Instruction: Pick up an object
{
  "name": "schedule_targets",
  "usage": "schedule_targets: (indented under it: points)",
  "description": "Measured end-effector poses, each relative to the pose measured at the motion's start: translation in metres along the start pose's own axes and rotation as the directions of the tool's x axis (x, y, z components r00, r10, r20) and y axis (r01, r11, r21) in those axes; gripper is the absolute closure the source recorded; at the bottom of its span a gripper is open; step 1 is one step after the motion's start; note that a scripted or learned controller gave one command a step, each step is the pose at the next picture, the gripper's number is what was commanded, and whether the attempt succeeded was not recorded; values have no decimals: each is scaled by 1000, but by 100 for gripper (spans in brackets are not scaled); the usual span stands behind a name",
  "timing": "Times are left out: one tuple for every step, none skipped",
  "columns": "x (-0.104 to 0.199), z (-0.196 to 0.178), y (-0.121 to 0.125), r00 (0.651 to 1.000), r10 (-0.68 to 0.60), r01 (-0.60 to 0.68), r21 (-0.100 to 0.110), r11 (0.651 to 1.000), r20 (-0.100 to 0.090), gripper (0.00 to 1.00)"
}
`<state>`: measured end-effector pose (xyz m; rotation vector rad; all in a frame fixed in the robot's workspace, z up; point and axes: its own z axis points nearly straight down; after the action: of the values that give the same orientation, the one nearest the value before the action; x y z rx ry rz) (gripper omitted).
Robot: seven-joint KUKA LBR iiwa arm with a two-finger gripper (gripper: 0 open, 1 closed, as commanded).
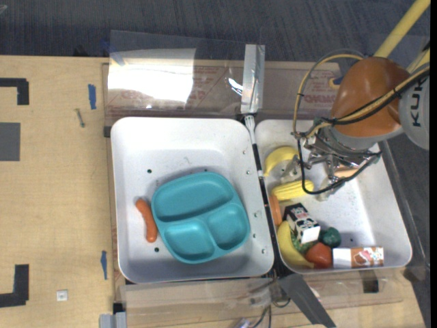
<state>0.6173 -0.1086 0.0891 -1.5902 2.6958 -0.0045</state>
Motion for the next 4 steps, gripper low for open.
schedule_targets:
  points:
    - [13, -1, 39, 1000, -3, 3, 1, 1000, -2, 0]
    - [-13, -47, -53, 990, -143, 143, 1, 990, -1, 0]
    - [27, -73, -75, 921, -390, 390, 0, 921, -1, 0]
    - [-3, 0, -5, 911, -413, 413, -2, 911, -1, 0]
